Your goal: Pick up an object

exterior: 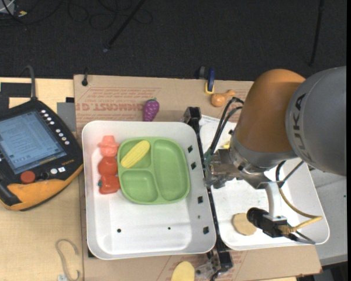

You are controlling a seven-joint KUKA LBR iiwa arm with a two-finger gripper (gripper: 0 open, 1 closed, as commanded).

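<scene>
The left white bin holds a green divided plate with a yellow corn cob in its top-left compartment. A red toy figure lies just left of the plate. In the right bin a tan round piece lies near the front edge. My gripper hangs low under the grey and orange arm, over the right bin's left side beside the wall between the bins. It is above and left of the tan piece, and nothing shows in its grasp.
A teach pendant lies on the bench at the left. Behind the bins sit a purple grape toy and an orange toy. A yellow object and a metal hook lie in front. A black cable fitting dangles beside the tan piece.
</scene>
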